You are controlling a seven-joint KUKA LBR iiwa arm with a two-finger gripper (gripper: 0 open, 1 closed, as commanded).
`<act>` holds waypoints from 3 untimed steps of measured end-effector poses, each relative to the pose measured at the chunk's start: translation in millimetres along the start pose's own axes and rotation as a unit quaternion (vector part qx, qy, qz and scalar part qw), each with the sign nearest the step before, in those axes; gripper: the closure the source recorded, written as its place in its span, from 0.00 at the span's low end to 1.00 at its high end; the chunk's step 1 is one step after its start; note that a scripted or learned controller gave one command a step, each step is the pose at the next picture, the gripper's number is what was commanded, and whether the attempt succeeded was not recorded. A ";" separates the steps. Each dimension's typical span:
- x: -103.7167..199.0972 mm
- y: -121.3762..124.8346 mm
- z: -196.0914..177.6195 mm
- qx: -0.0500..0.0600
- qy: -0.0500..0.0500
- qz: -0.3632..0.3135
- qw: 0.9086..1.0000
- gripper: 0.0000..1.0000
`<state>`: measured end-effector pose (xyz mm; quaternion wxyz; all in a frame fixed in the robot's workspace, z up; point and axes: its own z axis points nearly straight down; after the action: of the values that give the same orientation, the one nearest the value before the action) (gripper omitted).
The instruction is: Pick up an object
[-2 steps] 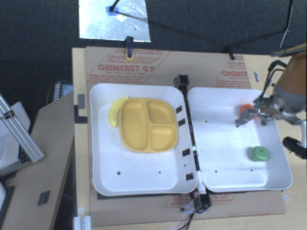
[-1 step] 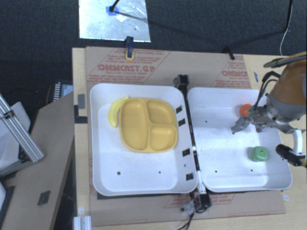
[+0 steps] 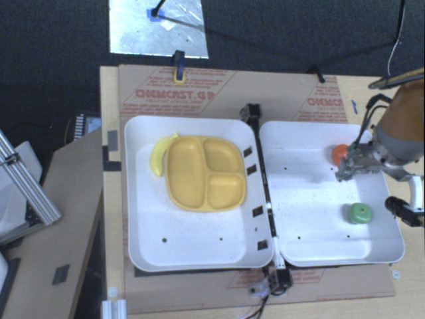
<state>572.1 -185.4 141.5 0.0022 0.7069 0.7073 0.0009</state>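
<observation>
In the right bin (image 3: 312, 205), a small orange object (image 3: 339, 153) lies near the far right, partly covered by the arm's wrist. My gripper (image 3: 344, 171) hangs just in front of it, low over the bin floor and close to or touching the orange object. A round green object (image 3: 360, 212) sits on the bin floor nearer the front right, a short way below the gripper and apart from it. Nothing can be seen held in the gripper.
The left bin (image 3: 192, 238) holds a yellow divided plate (image 3: 204, 173) with a yellow banana (image 3: 159, 154) against its left rim. A black divider (image 3: 260, 185) runs between the bins. The grey and orange arm (image 3: 402, 121) overhangs the right bin's right side.
</observation>
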 end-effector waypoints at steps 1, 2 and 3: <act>0.5 9.0 -62.4 -0.002 0.000 -0.002 1.000 1.00; 0.0 10.9 -108.7 -0.001 0.000 -0.002 1.000 1.00; 42.6 11.4 -103.5 0.002 0.001 -0.004 1.000 1.00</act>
<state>583.0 -142.6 245.0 0.0003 0.7042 0.7100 0.0005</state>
